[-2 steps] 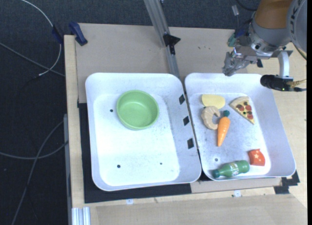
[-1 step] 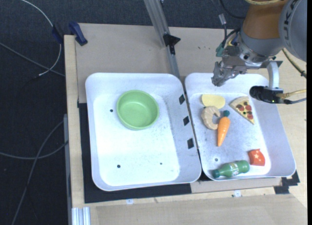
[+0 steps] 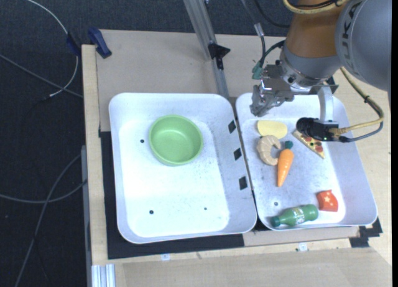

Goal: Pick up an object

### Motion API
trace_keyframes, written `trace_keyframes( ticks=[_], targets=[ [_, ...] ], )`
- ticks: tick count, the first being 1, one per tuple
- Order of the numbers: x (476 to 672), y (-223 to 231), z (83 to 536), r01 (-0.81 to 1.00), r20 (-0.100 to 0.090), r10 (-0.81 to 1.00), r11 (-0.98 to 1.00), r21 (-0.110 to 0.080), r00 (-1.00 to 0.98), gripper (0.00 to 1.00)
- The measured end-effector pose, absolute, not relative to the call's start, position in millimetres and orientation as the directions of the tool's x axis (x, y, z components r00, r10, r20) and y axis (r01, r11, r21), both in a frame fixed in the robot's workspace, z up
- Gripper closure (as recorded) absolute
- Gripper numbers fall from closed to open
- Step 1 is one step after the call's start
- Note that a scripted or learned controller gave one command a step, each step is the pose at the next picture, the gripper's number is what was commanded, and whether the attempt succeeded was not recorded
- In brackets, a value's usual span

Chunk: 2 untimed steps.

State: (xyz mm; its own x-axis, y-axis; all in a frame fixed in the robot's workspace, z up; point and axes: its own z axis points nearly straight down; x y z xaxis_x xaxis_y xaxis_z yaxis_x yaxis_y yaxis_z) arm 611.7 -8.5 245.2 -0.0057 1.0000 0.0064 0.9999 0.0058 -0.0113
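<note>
Right bin: toys clustered at its centre. Gripper hovers at bin's 11 o'clock, jaw state cannot tell. Carrot at centre: likely light, rigid, smooth plastic; pinch across thick top. Yellow slice at carrot's 11 o'clock, flat, harder.

The arm is smooth grey with a rounded orange band above the wrist. Yellow and black cables loop around it. The gripper is dull grey metal, seemingly with small dark fittings.
</note>
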Motion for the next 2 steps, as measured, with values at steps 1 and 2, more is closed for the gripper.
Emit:
trace_keyframes(
  ticks=[1, 2],
  targets=[
    [575.6, 32.8, 251.3, 1.000, 0.006, 1.000, 0.005, -0.014, -0.005, 1.00],
    [551.0, 79.1, 254.8, 1.000, 0.005, 1.000, 0.006, -0.016, -0.006, 1.00]
  ],
)
